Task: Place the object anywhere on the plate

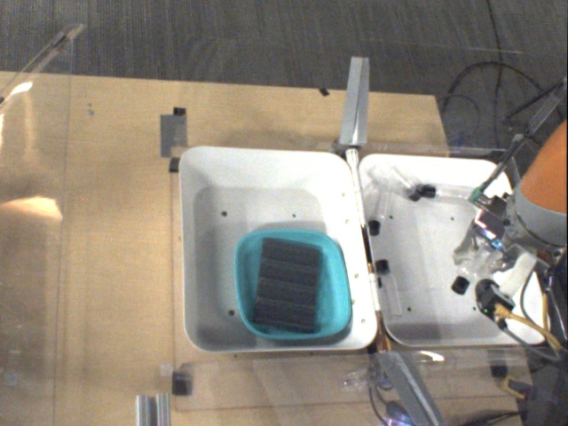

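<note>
Two white bins side by side on a wooden bench. Left bin [204,238] holds a teal plate [335,278], roughly square with rounded corners, sitting toward the near-right part of that bin. On the plate lies a dark ribbed block [287,284], flat, its long axis running near-to-far with a slight tilt, ribs crossing it the short way. It sits well inside the plate rim, teal showing all round it. So judging from how things lie, the object is already on the plate and the placing looks done or nearly so. The arm [541,185] comes in from the right, orange band at the frame edge, and the gripper [479,254] hangs over the right side of the right bin [417,318], well apart from the plate. Gripper area is a jumble of clear and dark parts with cables, so I cannot tell how it is set, and nothing dark and ribbed shows at it. Key relation: block lies far to the left of the gripper, across the wall between the bins. Any further move toward it would have to cross that divider. Small dark fittings [422,191] dot the right bin floor.
</note>
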Robot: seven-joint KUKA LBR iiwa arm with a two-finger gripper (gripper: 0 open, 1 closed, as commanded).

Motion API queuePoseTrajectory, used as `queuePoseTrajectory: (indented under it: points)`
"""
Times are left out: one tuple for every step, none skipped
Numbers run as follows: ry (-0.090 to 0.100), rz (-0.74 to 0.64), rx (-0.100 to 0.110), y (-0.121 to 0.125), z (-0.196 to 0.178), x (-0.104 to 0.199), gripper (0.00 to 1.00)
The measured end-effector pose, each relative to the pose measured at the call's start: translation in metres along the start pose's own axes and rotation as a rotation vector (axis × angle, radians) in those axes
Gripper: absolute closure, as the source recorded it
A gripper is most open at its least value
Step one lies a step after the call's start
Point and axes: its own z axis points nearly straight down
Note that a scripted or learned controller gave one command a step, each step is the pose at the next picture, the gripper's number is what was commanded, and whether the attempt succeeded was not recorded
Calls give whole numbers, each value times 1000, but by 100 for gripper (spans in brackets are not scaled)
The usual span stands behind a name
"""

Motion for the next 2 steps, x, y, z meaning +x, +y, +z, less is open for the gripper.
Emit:
queuePoseTrajectory:
  points:
    - [0,-18,2,-22,23,76,100]
    - [0,-96,3,-87,4,114,100]
